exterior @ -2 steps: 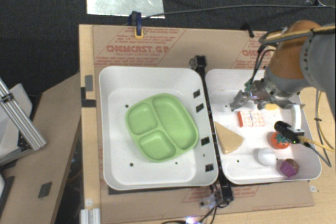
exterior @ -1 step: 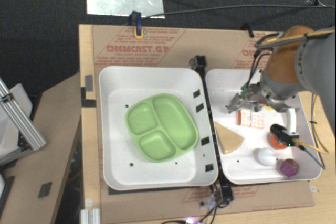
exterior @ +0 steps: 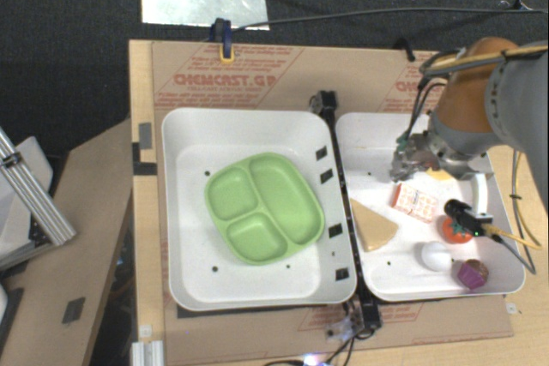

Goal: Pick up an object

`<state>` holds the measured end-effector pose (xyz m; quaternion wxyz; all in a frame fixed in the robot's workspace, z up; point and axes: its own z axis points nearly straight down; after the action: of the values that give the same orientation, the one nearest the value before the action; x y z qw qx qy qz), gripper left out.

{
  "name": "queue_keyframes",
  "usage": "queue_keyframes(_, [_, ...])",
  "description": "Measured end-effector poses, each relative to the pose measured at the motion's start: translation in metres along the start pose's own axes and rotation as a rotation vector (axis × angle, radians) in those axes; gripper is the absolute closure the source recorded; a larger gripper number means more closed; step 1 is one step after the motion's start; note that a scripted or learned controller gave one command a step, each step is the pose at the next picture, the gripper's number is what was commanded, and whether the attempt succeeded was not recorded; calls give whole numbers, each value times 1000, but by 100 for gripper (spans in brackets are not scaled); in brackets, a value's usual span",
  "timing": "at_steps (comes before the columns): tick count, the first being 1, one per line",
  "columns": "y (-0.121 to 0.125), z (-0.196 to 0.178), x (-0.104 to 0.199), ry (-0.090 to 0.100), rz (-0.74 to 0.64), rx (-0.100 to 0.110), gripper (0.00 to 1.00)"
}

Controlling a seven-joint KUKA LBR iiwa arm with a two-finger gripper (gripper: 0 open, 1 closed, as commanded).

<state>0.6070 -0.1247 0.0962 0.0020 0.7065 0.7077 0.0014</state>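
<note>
The arm comes in from the right, and its gripper [exterior: 407,165] hangs low over the right bin [exterior: 369,129], near that bin's back middle. Just in front of the gripper lies a small red and white box [exterior: 415,201]. A tan wedge [exterior: 374,228] rests at the bin's left side. Towards the front right lie a red-orange piece [exterior: 456,230], a white rounded piece [exterior: 434,255] and a purple piece [exterior: 471,273]. A bit of yellow [exterior: 439,175] peeks out under the wrist. Nothing shows between the fingers.
The left bin [exterior: 184,184] holds a green divided plate [exterior: 263,207]. A dark bracket strip [exterior: 336,184] runs between the two bins. Cardboard [exterior: 257,73] lies under both, with a blue clamp [exterior: 223,37] at its back edge. Cables trail at the right.
</note>
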Motion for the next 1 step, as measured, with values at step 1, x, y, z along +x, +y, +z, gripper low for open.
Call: queue_keyframes(1, [3, -47, 8, 0, -3, -2, 100])
